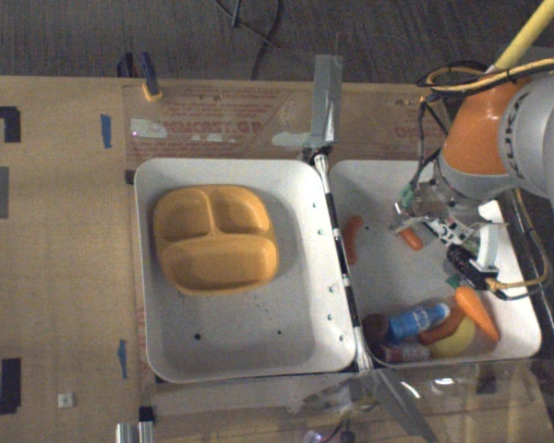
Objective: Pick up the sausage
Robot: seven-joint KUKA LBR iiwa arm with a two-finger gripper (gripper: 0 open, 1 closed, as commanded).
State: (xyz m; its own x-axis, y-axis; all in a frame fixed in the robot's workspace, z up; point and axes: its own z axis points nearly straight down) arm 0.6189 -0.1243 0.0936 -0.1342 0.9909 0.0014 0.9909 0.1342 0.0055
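Arm: the grey arm with the orange band [480, 137] reaches in from the right and hangs over the upper part of the right-hand bin.
Jaws: the gripper [414, 232] points down towards the bin floor; a small reddish-orange piece sits right at the fingertips, but whether it is pinched between them or merely lying under them I cannot tell, nor how wide the jaws stand.
Sausage: the smooth reddish-orange sausage [352, 238] lies lengthwise on the floor of the shallow white right-hand bin [379, 187], close against its left wall beside the divider, apart from the jaws and to their left.
Right bin, bottom corner: a heap of things near the front wall, namely a small clear bottle with a blue label [417, 322], a long orange carrot [476, 313] lying at a slant, a yellow banana-like piece [454, 341] and a dark brownish-red lump [377, 327] at the left end of the heap.
Left bin: the shallow white left-hand bin [231, 340] holds a mustard-yellow plastic tray with three compartments [215, 237], resting in its upper left part.
Tabletop: the brown cardboard-covered tabletop [55, 247] carries both bins side by side, with bits of blue tape [105, 130] and black markings on it.
Cables: black and yellow cables [462, 72] loop beside the arm's wrist.
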